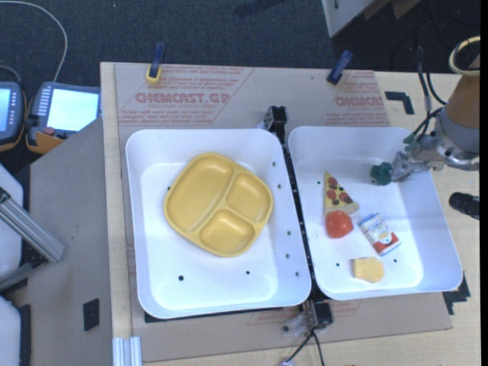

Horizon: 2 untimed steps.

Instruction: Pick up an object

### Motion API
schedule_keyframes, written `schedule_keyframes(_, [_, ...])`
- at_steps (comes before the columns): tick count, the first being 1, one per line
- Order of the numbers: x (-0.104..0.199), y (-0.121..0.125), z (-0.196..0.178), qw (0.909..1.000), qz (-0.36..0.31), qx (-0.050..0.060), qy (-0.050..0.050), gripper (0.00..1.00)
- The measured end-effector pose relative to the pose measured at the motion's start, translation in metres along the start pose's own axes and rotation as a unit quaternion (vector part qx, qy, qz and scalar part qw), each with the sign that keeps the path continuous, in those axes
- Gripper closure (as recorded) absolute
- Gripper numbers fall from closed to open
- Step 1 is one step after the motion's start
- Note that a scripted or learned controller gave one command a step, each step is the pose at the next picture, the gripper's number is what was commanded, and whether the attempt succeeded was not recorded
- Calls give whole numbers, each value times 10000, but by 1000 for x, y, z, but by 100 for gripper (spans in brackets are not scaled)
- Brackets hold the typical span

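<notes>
The gripper (396, 168) reaches into the right bin (435, 204) beside a green object (380, 174), apparently touching it; its grip state cannot be made out. Pizza (336, 193), tomato (339, 224), carton (380, 234) and cheese (368, 269) lie nearby. A yellow plate (219, 203) sits in the left bin (145, 204).

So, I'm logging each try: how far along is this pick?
Done: the gripper is low in the right white bin, beside the small dark green object. In hand: nothing visibly gripped; whether it touches the green piece is unclear. Left: grasp and lift. The pizza slice, red tomato and yellow divided plate lie untouched.
</notes>
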<state>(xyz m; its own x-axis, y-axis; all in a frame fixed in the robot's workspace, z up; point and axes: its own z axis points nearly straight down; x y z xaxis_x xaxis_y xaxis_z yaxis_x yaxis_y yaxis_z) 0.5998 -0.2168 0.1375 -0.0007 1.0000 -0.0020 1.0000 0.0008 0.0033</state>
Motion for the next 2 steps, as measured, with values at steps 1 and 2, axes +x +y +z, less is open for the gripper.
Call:
schedule_keyframes(1, [8,4,-61,10000,-8,-18,-3,100])
schedule_keyframes(2, [8,5,-78,10000,-5,-3,0,100])
